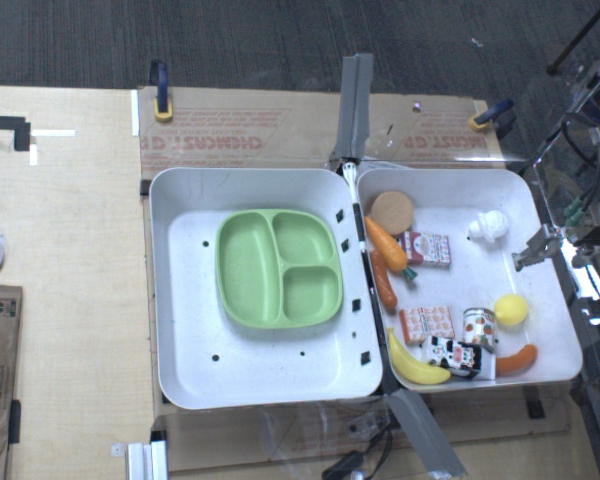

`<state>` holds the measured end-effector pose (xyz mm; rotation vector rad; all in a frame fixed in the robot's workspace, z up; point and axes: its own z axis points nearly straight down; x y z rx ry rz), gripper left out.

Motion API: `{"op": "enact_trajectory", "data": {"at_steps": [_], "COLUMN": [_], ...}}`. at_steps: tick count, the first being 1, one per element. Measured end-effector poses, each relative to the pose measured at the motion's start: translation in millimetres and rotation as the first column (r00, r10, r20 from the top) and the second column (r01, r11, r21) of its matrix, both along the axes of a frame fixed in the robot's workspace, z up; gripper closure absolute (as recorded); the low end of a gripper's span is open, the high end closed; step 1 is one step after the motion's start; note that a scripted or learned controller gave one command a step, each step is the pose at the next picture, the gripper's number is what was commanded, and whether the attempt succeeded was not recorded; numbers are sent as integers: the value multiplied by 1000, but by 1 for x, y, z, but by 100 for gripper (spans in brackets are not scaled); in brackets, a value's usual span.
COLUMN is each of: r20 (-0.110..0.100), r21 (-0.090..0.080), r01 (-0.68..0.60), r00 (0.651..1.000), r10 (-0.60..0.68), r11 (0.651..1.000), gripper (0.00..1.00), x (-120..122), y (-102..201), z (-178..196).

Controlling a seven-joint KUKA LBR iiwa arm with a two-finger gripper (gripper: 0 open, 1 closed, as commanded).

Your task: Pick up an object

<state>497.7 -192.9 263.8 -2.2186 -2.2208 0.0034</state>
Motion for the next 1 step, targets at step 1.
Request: {"op": "enact_trajectory", "data": {"at_steps": [1], "r20": [32], "r21": [-11], "r01": [-46], "r00": [998], "r10": [46], "r11": [999], "gripper": [0], "x": [-1], "y": [20], "z": [-147]}}
